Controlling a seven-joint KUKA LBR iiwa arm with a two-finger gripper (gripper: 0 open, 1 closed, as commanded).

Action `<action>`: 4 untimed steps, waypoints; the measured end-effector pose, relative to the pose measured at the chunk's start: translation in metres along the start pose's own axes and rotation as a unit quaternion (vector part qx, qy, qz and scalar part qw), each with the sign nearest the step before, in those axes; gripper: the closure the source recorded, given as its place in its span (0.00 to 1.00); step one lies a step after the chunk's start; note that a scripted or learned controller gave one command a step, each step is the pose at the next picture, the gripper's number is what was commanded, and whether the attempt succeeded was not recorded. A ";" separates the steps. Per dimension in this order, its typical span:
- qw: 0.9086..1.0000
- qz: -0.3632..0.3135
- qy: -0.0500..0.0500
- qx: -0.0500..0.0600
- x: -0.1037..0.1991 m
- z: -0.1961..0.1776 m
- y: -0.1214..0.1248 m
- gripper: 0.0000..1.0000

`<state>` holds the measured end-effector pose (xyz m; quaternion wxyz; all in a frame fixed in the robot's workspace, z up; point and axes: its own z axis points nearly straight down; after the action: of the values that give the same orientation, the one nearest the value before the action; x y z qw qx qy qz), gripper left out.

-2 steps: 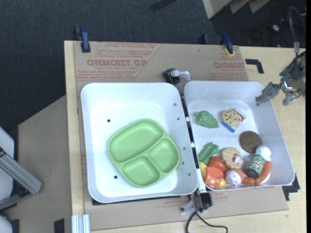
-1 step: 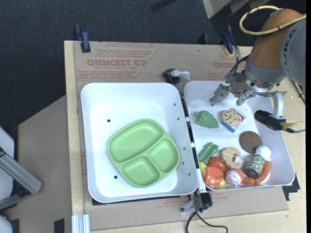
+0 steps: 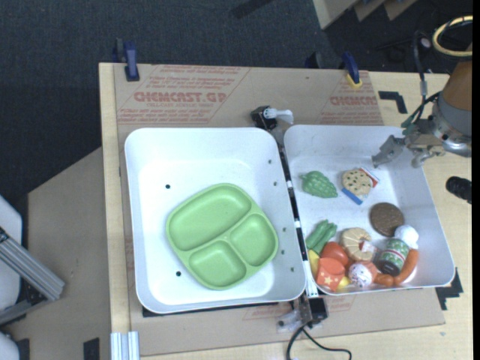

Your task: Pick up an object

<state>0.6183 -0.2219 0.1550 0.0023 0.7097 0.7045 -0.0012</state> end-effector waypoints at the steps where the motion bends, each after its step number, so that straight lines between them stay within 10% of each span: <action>1: 1.000 -0.001 0.006 0.009 0.032 0.053 -0.146 0.00; 2: 1.000 -0.005 0.000 -0.004 0.007 0.007 -0.056 0.00; 3: 1.000 -0.009 0.006 0.003 0.133 0.042 -0.051 0.00; 4: 1.000 -0.005 0.001 -0.003 0.122 0.070 0.025 0.00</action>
<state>0.6439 -0.1004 0.0841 0.0038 0.7059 0.7083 0.0021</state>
